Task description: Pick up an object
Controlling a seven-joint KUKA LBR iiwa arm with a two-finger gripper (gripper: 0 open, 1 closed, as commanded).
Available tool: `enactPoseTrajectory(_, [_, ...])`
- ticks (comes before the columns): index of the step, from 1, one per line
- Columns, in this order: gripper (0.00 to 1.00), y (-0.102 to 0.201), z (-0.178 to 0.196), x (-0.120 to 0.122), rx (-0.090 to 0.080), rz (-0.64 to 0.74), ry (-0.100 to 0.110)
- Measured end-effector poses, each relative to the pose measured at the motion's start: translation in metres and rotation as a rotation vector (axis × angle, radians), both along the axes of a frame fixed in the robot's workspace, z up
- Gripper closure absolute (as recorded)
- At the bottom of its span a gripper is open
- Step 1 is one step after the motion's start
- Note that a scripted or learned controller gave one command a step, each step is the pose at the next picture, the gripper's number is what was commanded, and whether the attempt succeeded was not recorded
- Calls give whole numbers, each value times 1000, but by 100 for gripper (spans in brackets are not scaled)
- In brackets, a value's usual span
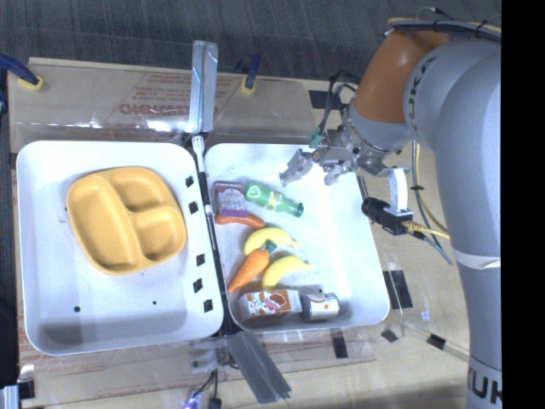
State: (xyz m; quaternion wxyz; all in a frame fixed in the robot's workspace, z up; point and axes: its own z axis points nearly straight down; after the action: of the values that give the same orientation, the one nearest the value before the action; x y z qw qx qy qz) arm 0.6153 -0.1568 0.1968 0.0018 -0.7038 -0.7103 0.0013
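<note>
In the camera view we see the gripper (317, 167) poised over the upper part of the right bin (362, 254), its two pale fingers spread apart with nothing between them. So we read the tool as open and empty, hanging above bare white floor near the bin's back wall.

The things we could pick all lie in that same bin, below and to the left of the fingers. Nearest is a green bottle (274, 199) lying on its side, just beside a dark snack packet (229, 198). Further down sit a banana (271, 241) and a second banana (285, 268), with a carrot (249, 267) tucked between them and touching both. Along the front wall lie a brown bottle (268, 303) and a small can (321, 306), end to end. The left bin (43, 254) holds a yellow divided tray (126, 218), well apart from the arm.

What worries us is the crowding. If we descend where the gripper hangs now, we judge the fingers would close on nothing. If we shift toward the green bottle, its round body lying flat could roll out from the pinch, or one finger could land on the packet and block the closing. The bananas and carrot overlap, so a grasp there might nudge neighbours or lift two at once and drop them
</note>
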Motion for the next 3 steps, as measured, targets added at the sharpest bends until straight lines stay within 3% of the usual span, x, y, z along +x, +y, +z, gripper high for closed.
enactPoseTrajectory(1, [0, -7, -106, -16, -1, -20, -1])
enactPoseTrajectory(2, [100, -7, -95, -16, -1, -17, 1])
enactPoseTrajectory(3, [100, -13, -56, -25, -1, 204, -5])
